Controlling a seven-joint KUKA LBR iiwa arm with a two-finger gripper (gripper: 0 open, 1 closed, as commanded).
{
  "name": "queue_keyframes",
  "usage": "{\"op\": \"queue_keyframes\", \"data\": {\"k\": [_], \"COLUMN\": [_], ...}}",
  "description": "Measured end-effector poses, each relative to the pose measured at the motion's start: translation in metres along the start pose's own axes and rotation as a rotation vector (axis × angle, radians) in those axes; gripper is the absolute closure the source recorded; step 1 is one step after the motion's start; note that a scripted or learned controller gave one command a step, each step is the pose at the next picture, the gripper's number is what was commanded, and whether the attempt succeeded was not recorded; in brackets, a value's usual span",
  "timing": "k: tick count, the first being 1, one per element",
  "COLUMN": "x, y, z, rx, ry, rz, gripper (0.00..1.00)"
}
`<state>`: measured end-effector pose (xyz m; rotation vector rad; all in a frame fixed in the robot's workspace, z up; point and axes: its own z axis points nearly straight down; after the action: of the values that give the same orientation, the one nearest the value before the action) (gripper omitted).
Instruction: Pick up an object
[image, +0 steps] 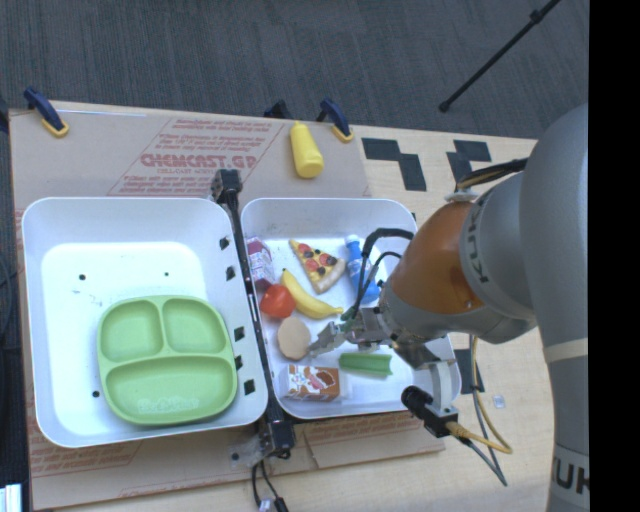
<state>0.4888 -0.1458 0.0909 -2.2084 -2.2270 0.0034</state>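
Observation:
The right bin (400, 215) holds several small items. A pizza slice (318, 263) lies at the back, with a yellow banana (310, 298) just in front of it. A red tomato (277, 301) and a beige round piece (293, 338) lie near the bin's left wall. Toward the front are a green stick (366, 364) and a printed snack packet (313, 382). A purple can (259, 260) and a blue bottle (356, 262) lie further back. My gripper (328, 338) hangs low in this bin, just right of the beige piece, between the banana and the green stick. I see nothing held in it.
The left bin (60, 250) holds a green divided plate (167, 359). A yellow bottle (306, 150) lies on the cardboard behind the bins. Black clips join the bins along the shared wall (238, 290). The arm's orange band (440, 265) covers the right bin's right side.

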Motion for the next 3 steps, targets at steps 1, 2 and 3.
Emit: {"op": "queue_keyframes", "data": {"k": [1,2,3], "x": [-0.001,-0.001,-0.001], "y": [0.001,0.001,0.002], "z": [-0.01,-0.01,-0.02], "rx": [0.0,0.0,0.001], "ry": [-0.001,-0.001,-0.001], "rz": [-0.005,-0.005,-0.009], "gripper": [1.0,0.0,1.0]}}
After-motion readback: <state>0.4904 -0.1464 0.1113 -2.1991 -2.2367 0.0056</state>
